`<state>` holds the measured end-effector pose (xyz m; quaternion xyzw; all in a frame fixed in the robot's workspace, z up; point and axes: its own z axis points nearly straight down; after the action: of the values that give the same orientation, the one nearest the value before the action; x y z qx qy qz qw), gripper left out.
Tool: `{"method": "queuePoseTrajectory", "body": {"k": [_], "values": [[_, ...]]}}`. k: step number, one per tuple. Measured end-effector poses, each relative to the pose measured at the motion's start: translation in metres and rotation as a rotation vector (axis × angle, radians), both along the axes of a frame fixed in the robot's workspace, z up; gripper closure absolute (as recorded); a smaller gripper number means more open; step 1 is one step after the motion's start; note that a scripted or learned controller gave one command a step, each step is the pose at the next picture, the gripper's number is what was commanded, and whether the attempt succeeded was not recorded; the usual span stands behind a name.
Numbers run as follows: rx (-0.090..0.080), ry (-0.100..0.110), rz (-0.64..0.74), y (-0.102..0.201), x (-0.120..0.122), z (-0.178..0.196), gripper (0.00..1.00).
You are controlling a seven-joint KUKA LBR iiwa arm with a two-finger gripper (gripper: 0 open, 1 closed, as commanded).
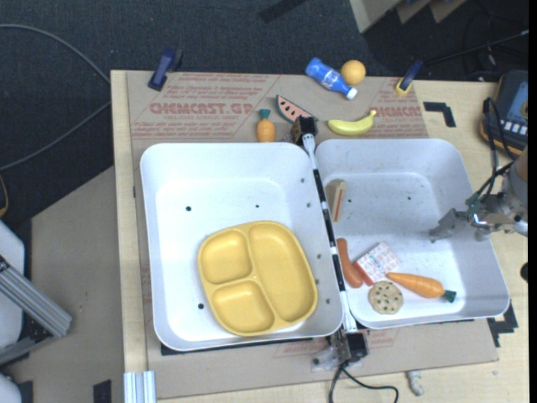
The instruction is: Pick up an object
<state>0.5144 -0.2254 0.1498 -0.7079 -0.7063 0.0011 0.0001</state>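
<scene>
Two white bins [168, 175] share the bench. Right bin [436, 154] holds a carrot [415, 285] – near side. Gripper [445, 227] hovers there – whether open or closed, I cannot tell

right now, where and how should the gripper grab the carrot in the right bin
Probably across the thick orange middle of the carrot, coming straight down from above. It lies flat on the floor of the right bin, long axis roughly left to right, green tip toward the arm, so the gripper should close across its width. The cookie sits near its left end, so stay mid-body.
</scene>
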Motion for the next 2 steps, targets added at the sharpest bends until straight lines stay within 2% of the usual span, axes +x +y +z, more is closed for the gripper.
{"method": "queuePoseTrajectory", "body": {"k": [1, 2], "values": [[0.010, 0.000, 0.007, 0.008, 0.072, -0.066, 0.00], [0.002, 0.000, 0.001, 0.020, -0.031, -0.045, 0.00]]}}
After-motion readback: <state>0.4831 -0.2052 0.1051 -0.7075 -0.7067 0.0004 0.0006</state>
